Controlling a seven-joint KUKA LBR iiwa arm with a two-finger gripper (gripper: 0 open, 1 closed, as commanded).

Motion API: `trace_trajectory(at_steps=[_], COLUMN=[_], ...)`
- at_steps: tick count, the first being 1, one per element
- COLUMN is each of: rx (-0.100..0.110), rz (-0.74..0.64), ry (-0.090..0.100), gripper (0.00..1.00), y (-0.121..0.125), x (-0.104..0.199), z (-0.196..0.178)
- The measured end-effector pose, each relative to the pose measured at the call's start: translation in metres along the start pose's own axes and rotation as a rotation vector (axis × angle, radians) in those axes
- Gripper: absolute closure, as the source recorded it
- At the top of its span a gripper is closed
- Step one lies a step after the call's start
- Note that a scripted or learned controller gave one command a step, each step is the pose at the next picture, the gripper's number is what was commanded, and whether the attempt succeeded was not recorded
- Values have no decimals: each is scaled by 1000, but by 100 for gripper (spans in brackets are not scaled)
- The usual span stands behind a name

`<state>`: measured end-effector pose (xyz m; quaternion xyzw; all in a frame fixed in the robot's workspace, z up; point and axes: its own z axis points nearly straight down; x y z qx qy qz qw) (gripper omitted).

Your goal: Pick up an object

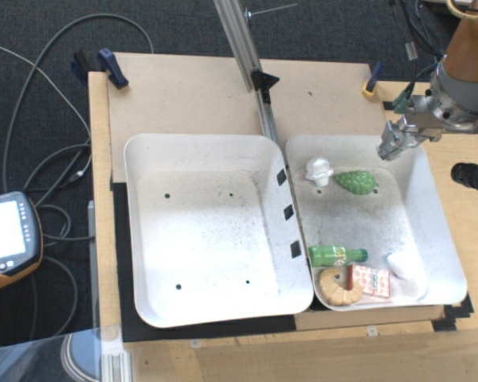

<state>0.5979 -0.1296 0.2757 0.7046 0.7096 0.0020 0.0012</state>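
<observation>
Camera view: the gripper (393, 148) is seen above the right bin's (430, 213) far corner; whether its fingers are parted cannot be told. A green knobbly object (357, 182) lies nearest, beside a white piece (319, 170). It is best approached from straight above.

A: How many bins?
B: Two shallow white plastic bins, left (155, 153) & right (438, 221).
A: And objs?
B: Six, one of each: white knobbed piece (319, 170), green bumpy lump (356, 182), green bottle (337, 255), tan ring pastry (339, 287), red-white packet (370, 282), white rounded lump (403, 266).
</observation>
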Motion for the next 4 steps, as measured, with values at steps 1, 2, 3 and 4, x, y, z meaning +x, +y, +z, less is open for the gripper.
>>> trace_trajectory(at_steps=[1, 2, 3, 4], rx=[2, 3, 5, 5], rz=[1, 1, 1, 0], ry=[0, 0, 1, 1], gripper=[100, 100, 100, 100], y=[19, 35, 33, 42], x=[48, 99, 148, 201], z=[11, 24, 26, 42])
